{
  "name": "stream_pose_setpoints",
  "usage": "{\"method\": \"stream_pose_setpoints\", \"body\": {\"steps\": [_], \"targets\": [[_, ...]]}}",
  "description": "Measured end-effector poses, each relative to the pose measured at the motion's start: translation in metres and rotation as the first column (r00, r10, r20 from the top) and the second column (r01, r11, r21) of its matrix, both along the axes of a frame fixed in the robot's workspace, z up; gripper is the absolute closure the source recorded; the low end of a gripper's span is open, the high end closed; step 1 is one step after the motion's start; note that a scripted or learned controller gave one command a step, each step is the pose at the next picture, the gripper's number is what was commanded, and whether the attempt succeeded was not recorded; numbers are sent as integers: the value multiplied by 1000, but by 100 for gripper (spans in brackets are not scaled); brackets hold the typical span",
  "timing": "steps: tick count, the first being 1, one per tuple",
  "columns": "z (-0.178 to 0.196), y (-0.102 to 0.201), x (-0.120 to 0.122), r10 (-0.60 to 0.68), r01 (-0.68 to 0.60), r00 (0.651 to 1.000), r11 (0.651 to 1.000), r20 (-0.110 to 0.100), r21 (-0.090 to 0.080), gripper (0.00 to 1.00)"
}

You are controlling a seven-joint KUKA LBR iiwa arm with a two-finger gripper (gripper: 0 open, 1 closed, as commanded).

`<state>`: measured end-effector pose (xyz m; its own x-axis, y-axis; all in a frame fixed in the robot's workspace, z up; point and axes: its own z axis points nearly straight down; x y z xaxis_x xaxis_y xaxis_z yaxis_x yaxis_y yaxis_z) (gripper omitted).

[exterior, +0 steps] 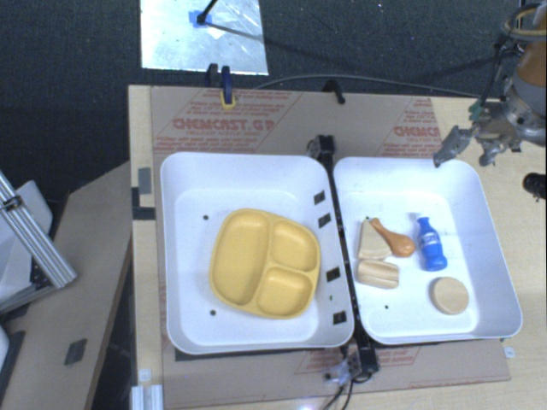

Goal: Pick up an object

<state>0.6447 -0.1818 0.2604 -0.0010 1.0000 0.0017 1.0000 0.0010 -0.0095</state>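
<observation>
The right bin [479,203] holds a blue bottle [431,243], a tan round disc [449,295], an orange-brown drumstick-like piece [392,237], a beige wedge [373,243] and a small bread-like loaf [377,273]. A yellow divided tray [265,262] lies in the left bin [192,186]. My gripper [468,145] hangs at the far right, above the back right corner of the right bin, well apart from the objects. Its fingers are spread, and nothing is between them.
A grey aluminium frame [30,237] juts in at the left. A clamp [226,85] and a shiny sheet [203,24] sit behind the bench. Black clips [326,148] run along the seam between the bins.
</observation>
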Motion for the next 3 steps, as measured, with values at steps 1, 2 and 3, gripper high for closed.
{"method": "stream_pose_setpoints", "body": {"steps": [1, 2, 3], "targets": [[8, 1, 2, 2, -2, 1000, 1000, 12, -2, 0], [-33, -1, 4, 2, -1, 1000, 1000, 10, -3, 0], [-86, 6, -4, 1, -1, 1000, 1000, 8, -1, 0]]}}
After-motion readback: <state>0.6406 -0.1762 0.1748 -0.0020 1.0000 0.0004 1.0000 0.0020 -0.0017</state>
